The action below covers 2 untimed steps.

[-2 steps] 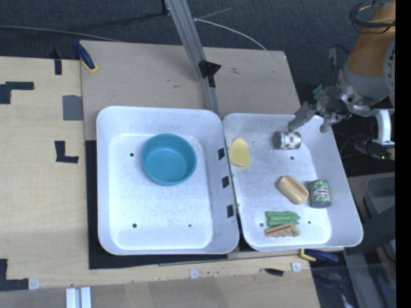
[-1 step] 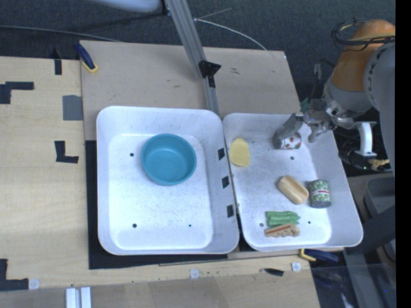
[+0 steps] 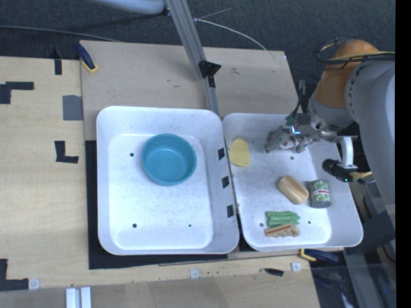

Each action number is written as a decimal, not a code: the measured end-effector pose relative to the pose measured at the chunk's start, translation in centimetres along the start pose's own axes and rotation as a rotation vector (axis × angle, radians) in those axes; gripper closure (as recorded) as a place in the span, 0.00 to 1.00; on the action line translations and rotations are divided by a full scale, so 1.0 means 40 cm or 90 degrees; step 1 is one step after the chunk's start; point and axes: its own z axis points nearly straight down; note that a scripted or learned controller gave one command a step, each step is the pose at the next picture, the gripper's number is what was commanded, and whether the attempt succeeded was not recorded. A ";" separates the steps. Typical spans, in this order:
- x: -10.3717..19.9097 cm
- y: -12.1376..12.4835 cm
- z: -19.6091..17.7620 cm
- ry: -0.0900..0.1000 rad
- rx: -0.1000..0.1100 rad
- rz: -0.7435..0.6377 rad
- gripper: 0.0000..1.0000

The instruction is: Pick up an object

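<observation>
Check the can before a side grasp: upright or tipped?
Tipped, apparently: the can shows its green side, lying in the right bin.

Wooden table w/ black tape marks at its left. Grey metal pole slants down from the top to the gap btwn the two bins. Thin wire curves across the board behind the bins. Yellow-blue clamps: one at top-left corner, another at bottom right.
</observation>
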 end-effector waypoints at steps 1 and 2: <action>0.003 -0.001 0.018 0.000 -0.002 0.000 0.00; 0.003 0.000 -0.010 -0.001 -0.002 -0.001 1.00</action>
